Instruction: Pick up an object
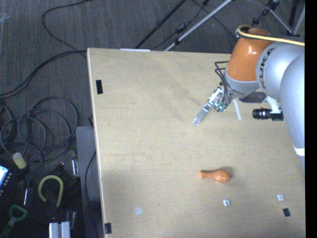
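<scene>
– How many objects lie on the bench?
– One: a single orange pear-shaped object (216,175), toward the near right.
– And arms?
– One grey arm (282,78) with one gripper (200,117), reaching in from the right.
– Anything else?
– One black marker (99,87), far left.

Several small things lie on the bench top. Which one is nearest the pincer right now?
The orange pear-shaped object. It lies below the pincer in the camera view, and it is the one rounded, coloured thing. The little white squares and the dark marker lie farther off.
</scene>
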`<action>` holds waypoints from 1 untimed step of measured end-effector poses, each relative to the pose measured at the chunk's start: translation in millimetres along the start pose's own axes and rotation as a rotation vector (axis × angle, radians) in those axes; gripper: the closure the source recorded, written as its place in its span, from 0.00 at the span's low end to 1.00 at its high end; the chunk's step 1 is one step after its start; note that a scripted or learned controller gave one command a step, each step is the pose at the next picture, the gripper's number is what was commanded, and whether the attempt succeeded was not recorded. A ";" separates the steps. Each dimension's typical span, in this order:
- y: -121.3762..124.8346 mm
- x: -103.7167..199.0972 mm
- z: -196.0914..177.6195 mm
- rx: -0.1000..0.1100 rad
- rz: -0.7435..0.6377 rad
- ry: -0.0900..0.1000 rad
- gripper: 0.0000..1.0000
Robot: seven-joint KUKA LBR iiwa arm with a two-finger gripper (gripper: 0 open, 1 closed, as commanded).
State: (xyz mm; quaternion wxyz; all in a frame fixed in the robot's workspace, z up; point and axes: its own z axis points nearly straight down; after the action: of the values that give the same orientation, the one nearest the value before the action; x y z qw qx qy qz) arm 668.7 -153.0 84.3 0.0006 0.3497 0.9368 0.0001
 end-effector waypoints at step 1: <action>-39.7 -15.0 -36.5 0.000 0.269 -0.001 0.00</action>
State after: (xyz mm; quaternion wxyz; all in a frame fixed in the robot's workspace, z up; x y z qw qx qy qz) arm 654.0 -192.8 120.8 0.0011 0.4724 0.8814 0.0002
